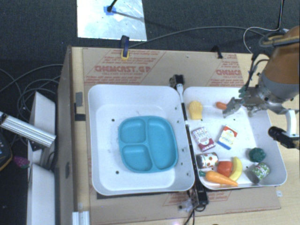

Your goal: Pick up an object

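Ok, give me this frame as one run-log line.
gripper: above right bin, far side | nearest: small orange piece | held: nothing visible | blue tray: left bin

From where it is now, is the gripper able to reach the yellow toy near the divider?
Probably yes. The yellow toy lies apart from the other things in the right bin, nothing on top of it, and the gripper is at about the same height in the picture.

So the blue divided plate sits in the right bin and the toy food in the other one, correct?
Not quite. The camera view shows the blue divided plate in the left bin. The toy food does lie in the other one, the right bin.
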Motion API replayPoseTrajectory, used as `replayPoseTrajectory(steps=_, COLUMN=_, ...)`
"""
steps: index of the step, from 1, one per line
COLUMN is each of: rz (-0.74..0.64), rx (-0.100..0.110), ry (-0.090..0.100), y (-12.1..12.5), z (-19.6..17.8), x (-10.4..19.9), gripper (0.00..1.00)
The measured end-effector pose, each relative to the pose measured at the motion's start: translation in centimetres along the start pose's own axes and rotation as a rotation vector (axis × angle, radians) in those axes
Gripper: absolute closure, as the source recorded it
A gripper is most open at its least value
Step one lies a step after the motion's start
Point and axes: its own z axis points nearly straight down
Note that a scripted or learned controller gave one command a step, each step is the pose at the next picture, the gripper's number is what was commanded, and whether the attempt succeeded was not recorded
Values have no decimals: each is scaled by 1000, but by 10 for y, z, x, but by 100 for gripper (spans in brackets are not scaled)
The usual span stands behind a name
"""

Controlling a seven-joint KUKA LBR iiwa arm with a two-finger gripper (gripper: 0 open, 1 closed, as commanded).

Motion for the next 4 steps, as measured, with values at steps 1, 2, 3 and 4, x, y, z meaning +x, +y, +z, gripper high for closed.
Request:
replayPoseTrajectory(steps=1, rz=-1, rx=3, ry=0, y=53, z=109, x=-26, gripper=0)
replayPoseTrajectory(steps=2, rz=-2, rx=1, ry=1, y=29, z=123, x=31, gripper=0)
replayPoseTrajectory(steps=3, rz=2, rx=1, ry=0, y=3, z=125, x=24, gripper=0)
replayPoseTrajectory(steps=4, rz=-1, rx=-2, ry=-1, y=55, z=125, x=12, gripper=0)
